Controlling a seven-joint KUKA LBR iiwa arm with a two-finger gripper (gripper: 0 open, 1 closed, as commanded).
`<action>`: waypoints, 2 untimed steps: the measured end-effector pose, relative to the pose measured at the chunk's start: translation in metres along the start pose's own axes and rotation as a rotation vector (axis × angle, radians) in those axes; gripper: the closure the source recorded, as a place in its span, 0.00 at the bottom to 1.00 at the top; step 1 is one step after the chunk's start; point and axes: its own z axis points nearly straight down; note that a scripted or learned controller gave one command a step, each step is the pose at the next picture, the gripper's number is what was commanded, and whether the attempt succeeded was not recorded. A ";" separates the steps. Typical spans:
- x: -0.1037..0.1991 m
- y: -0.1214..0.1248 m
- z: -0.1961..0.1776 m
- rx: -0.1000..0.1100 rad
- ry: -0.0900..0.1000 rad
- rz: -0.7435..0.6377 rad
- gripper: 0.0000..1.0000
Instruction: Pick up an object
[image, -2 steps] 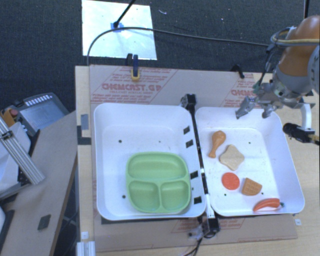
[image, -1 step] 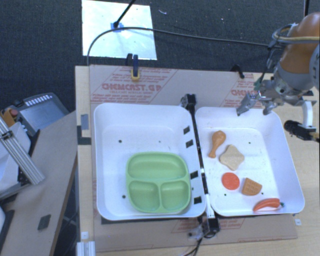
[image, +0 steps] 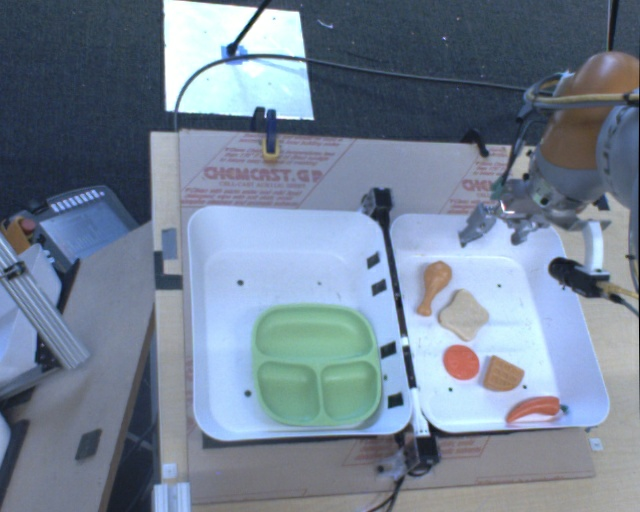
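Observation:
In the right bin lie a tan drumstick, a beige bread slice, a red round slice, an orange-brown chunk and a red-orange sausage. My gripper hangs over the bin's far edge, above and to the right of the drumstick. Its two grey fingers stand apart with nothing between them.
The left bin holds a green divided plate at its near side. A black divider with clips runs between the bins. A yellow clamp sits on the board behind the left bin.

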 end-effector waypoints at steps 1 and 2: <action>-0.001 0.002 0.042 0.000 0.000 0.001 0.00; -0.001 0.002 0.094 0.001 0.000 -0.001 0.00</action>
